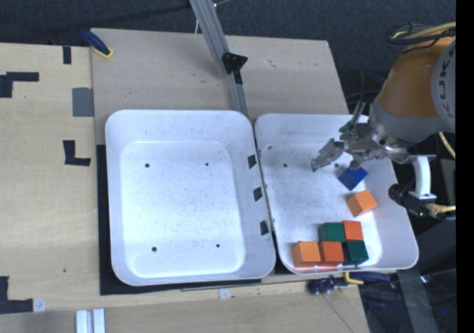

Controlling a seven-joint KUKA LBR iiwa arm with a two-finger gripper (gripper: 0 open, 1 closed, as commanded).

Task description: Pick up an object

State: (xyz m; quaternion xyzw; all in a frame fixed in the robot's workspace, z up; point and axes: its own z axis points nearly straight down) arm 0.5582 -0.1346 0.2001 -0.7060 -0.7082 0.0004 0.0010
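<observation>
A grey robot arm with an orange band reaches over the right bin (275, 176), its gripper (331, 152) hanging low above the bin floor with nothing between its fingers. The two fingers appear spread apart, one pointing down toward the bare floor, though the slanting view leaves their exact gap hard to read.

Just beside the gripper, on the side toward the arm's base and slightly nearer the camera, lies a blue block (352, 176); it looks close to the gripper but apart from it. A little beyond the blue block, farther from the gripper toward the bin's near edge, sits a lone orange block (361, 203), tilted against the bin's lines. Well away from the gripper, along the near wall, a cluster of orange and green blocks (333, 245) is packed tightly, several touching.

The left bin (118, 132) lies on the gripper's far side, across the divider between the two bins, both resting on the counter (281, 76).

The work appears to be at the approach stage, with no object yet grasped. The blue block seems the likeliest target. The next move would call for shifting the gripper over that block, lining the fingers up with its flat faces, lowering around it and closing. The packed cluster would be harder to enter.
</observation>
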